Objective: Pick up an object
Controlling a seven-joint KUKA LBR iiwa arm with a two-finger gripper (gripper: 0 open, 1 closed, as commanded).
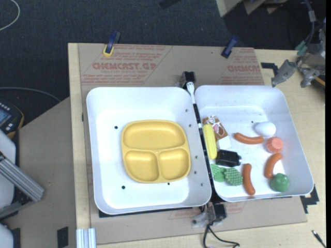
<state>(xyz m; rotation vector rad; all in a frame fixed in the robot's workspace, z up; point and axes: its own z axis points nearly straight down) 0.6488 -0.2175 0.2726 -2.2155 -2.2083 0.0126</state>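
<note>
- Camera view: I see the gripper (289, 71) at the upper right, off the right bin (289, 105), above the surface (57, 149); it looks blurred, so its grip state I cannot tell.
- In that bin lie a corn cob (209, 141), sausages (249, 138), a white egg (266, 128) and a green ball (280, 182).
- A yellow tray (155, 151) sits in the left bin (103, 107).

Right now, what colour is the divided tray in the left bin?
Yellow; the divided tray shows best in the camera view.

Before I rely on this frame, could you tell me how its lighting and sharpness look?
Camera view: even, soft light, faint shadows inside the right bin; mild glare on the yellow tray; slightly soft overall, the gripper at the upper right blurriest.
</note>
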